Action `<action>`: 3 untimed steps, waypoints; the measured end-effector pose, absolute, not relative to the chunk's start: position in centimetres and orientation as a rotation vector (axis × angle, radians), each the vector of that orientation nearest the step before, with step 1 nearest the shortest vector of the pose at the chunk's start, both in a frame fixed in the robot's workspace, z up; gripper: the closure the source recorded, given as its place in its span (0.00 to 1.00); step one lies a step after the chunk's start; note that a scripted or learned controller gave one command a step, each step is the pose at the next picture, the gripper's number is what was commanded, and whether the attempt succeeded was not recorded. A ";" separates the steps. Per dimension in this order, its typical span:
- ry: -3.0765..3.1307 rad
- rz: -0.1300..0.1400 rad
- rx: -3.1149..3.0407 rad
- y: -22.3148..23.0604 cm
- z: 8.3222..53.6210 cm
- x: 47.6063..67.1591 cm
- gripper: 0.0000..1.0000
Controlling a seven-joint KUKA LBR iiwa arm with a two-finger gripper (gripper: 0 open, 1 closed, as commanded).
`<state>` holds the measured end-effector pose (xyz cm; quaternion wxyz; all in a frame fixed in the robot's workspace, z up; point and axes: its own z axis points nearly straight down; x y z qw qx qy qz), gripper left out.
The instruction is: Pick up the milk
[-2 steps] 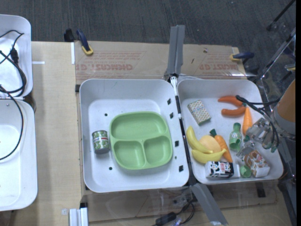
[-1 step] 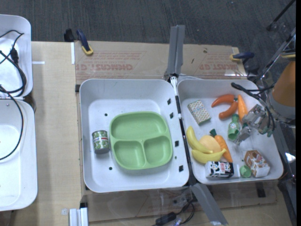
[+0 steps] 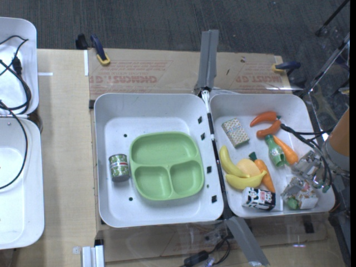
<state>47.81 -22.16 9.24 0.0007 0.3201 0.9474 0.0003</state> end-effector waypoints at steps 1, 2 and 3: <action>2.969 0.002 1.007 -22.2 10.3 48.0 1.00; 2.868 0.000 1.274 -22.2 16.8 51.2 1.00; 2.869 0.000 1.273 -22.2 16.8 51.2 0.00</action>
